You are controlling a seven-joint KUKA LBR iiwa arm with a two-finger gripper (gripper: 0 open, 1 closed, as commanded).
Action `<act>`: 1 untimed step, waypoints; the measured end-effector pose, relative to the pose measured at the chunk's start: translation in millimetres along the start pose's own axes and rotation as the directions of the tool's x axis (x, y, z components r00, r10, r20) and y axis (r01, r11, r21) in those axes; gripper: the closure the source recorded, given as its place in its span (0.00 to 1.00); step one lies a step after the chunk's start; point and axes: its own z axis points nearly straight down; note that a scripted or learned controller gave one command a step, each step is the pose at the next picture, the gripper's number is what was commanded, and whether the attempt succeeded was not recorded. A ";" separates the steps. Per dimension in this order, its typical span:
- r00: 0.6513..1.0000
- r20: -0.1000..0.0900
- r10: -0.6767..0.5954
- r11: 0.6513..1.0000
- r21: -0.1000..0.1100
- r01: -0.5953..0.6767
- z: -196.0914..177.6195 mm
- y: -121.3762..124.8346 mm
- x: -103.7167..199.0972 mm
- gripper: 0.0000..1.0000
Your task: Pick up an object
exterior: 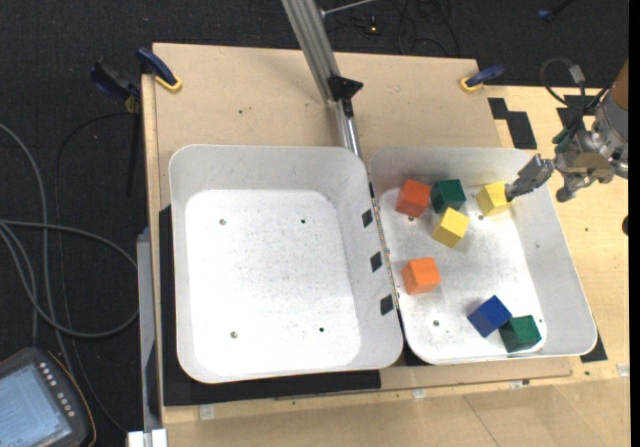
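Right bin on counter: two orange blocks, two yellow, two green, one blue. Pincer at the bin's upper right edge, one finger touching the far yellow block; whether it grips, cannot tell.

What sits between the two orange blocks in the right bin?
In the camera view, only bare bin floor lies between the upper orange block and the lower orange block.

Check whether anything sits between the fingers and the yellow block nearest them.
Nothing visible does. The gripper is at the right bin's upper right, right beside that yellow block; the green block lies beyond it.
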 end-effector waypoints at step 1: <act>1.000 0.000 -0.001 1.000 0.000 0.001 0.0 0.1 0.3 0.00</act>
